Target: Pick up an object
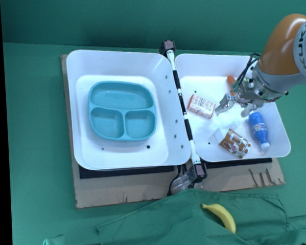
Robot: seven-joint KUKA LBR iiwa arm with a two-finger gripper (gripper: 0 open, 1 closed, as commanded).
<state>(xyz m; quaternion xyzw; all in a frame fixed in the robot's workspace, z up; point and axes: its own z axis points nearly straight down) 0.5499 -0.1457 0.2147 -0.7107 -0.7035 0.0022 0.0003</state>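
Note:
My gripper [236, 106] hangs over the middle of the right bin [277, 150], with its two fingers spread and only bin floor showing between them; it is open. A small brown-and-white carton [200, 105] lies just to its left. Below it, near the bin's front, rests a second brown-and-white packet [235, 143]. A blue bottle [258, 128] with a white cap lies to the gripper's lower right. An orange item [231, 80] peeks out behind the wrist.
The left bin [88, 64] holds a teal divided plate [122, 111]. A black-and-white bar [181, 102] runs between the bins. A banana [222, 216] lies on green cloth in front of the bench.

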